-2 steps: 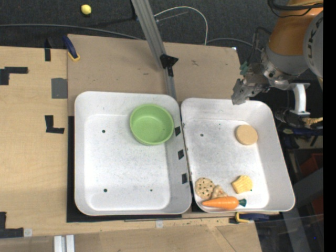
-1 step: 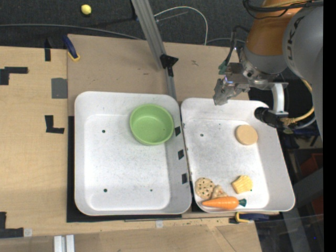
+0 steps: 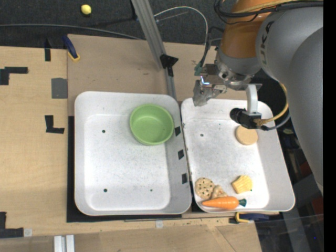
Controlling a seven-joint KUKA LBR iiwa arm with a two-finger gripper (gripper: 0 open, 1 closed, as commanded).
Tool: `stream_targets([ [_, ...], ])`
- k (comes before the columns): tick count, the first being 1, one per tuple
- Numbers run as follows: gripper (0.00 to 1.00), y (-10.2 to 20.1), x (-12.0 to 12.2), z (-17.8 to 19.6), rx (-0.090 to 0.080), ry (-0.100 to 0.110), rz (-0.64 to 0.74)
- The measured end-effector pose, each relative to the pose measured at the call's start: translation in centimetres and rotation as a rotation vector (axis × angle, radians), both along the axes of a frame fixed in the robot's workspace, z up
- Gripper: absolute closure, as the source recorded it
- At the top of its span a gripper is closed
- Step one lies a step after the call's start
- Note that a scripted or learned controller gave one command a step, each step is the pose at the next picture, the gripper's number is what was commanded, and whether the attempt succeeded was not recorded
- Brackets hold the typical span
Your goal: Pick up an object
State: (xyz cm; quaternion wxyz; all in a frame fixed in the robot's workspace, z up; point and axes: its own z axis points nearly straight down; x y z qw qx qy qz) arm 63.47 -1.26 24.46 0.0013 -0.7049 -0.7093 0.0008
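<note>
The tool [image 3: 202,96] is seen over the far left corner of the right bin [image 3: 273,193]; whether it is apart cannot be told. Nothing is held. The biscuit [image 3: 246,135] lies nearest, to its right and nearer.

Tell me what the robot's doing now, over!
Claw above right white bin's far corner, holding nothing seen. Orange toy carrot, yellow cheese wedge, tan round cookie untouched. Green plastic bowl in left bin.
</note>
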Motion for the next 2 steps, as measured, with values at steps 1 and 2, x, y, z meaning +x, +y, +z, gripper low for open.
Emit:
stream_targets([
  [1,1.00,4.4,0.6,-0.4,0.000,-0.001,-0.001],
  [2,1.00,10.2,1.2,-0.6,0.001,-0.002,0.001],
])
